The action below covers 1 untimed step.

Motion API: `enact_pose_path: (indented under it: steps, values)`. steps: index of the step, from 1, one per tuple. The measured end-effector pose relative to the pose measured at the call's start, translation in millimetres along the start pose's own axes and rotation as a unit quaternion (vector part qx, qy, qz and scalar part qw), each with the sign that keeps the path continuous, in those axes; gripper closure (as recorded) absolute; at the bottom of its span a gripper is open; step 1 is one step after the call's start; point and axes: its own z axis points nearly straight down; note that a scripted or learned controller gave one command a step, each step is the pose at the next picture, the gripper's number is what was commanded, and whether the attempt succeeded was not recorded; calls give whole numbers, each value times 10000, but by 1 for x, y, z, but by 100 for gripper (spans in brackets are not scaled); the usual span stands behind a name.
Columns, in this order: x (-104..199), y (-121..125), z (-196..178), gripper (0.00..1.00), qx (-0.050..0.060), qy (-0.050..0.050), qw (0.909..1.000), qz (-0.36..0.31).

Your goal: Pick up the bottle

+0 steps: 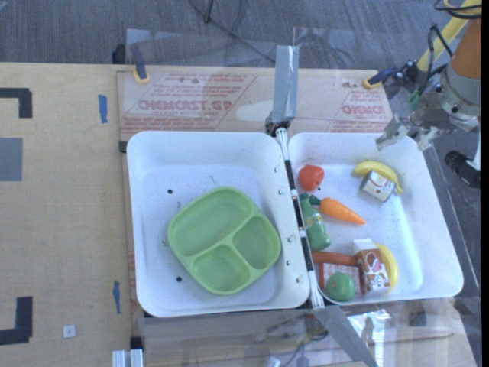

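Observation:
The green bottle (314, 225) lies on its side in the right bin (428, 235), tight against the bin's left wall, with its cap pointing toward the back. My gripper (405, 138) hangs over the back right corner of that bin, well away from the bottle and up to its right. Its fingers stand apart with nothing between them.
Around the bottle lie a red tomato (310, 177), a carrot (341, 211), a red stick (334, 258) and a green apple (341, 285). Two bananas (377, 171) (388, 264) and two small cartons (378, 187) (369, 269) lie further right. The left bin (153, 167) holds a green divided plate (224, 239).

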Motion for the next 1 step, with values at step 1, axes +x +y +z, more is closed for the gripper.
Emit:
enact_pose_path:
  steps: [1]
  values:
    - [-19,20,126,0,3,0,9912,1325]
